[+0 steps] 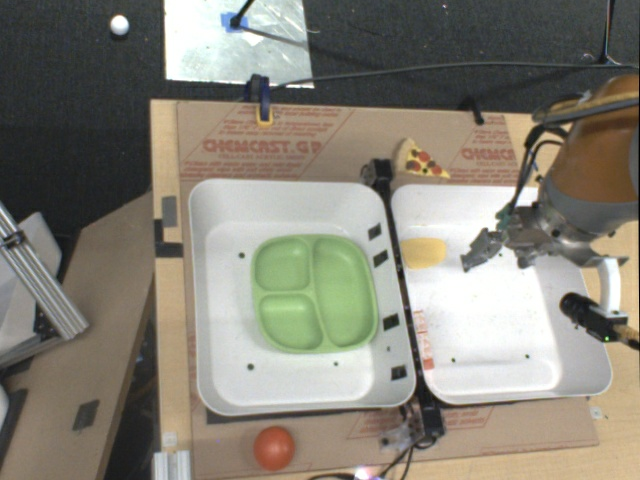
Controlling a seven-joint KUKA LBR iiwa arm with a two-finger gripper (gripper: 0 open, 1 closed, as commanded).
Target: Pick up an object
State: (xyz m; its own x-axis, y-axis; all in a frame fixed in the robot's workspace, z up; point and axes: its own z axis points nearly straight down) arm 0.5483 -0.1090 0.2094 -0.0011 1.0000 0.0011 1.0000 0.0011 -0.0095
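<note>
The gripper is seen over the right bin, reached in from 3 o'clock. Whether its fingers are spread or closed cannot be told; nothing is seen between them. A yellow object is found on the floor of the right bin near its left wall, just beside the gripper at its 9 o'clock, apart from it. A green divided tray is lying in the left bin. A pizza slice toy is noted on the bench at the bins' 12 o'clock, and a red ball at 6 o'clock.
</note>
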